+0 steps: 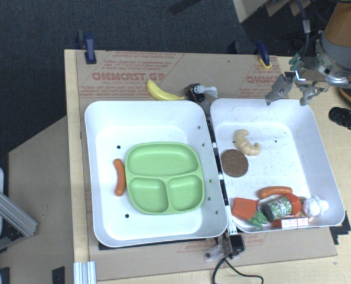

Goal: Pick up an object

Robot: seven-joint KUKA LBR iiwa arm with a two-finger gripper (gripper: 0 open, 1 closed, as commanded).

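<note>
Camera view: hand spread, holding nothing, above right bin far rim; croissant below.

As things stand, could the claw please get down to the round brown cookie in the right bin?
Probably yes. The round brown cookie lies flat by itself, apart from the pale croissant, and the open claw hovers over the white right bin at its far edge.

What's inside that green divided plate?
The green plate shows three bare compartments with no food in them. A sausage lies beside it in the bin. What is beneath the plate is hidden.
</note>
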